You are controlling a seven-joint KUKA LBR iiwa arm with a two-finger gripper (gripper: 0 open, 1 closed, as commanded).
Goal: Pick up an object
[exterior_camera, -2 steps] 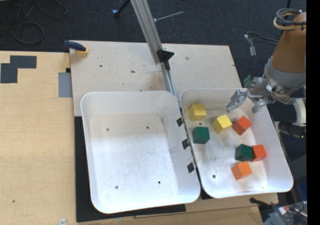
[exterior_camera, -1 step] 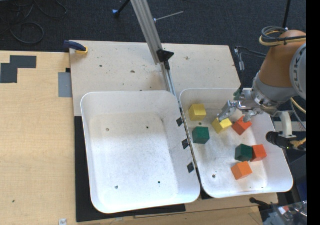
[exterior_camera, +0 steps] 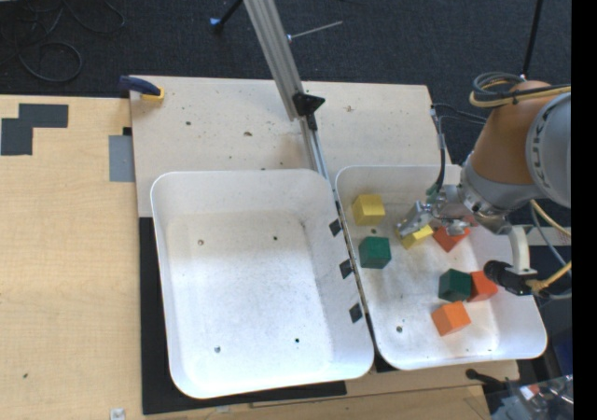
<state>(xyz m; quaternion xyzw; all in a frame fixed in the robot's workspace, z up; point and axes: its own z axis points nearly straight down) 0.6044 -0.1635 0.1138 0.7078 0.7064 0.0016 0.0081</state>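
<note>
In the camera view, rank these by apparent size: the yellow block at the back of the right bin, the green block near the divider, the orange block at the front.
1. Yellow block
2. Green block and orange block: too alike to rank.

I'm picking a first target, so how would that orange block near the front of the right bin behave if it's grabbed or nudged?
The orange block looks like a stiff cube with flat faces, so it should probably slide, not roll. It sits apart from the dark green block, likely leaving finger room. It seems small and light; a push on the right bin floor could skid it.
</note>
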